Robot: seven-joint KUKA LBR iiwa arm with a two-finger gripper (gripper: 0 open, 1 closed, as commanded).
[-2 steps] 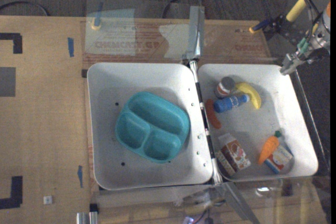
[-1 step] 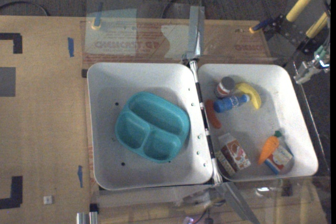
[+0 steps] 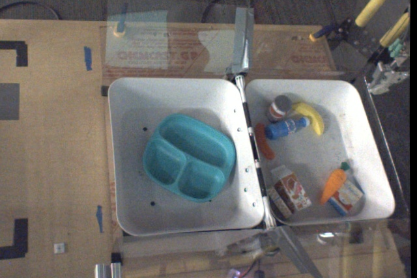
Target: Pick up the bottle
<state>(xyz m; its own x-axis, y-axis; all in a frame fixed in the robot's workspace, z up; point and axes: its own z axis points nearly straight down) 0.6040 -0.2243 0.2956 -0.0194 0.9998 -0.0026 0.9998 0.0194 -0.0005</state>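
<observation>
Bottle (image 3: 287,128): blue plastic, lying on its side in the right bin (image 3: 374,140), touching a yellow banana (image 3: 311,116), beside a can (image 3: 280,107). Step: approach not begun. Gripper (image 3: 389,75) sits beyond the bin's upper right corner; claw state cannot be told. Next move calls for reaching over and descending across the smooth, round body.

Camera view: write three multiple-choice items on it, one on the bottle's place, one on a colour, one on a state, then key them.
1. The blue bottle lies in:
A. the left bin
B. the right bin
C. the bench

2. The divided tray is:
A. teal
B. red
C. yellow

3. The bottle is:
A. upright
B. lying on its side
C. stood on the tray

Key: 1 B, it rests by the banana in the right bin. 2 A, the tray in the left bin is teal. 3 B, its length runs flat along the bin floor.
</observation>
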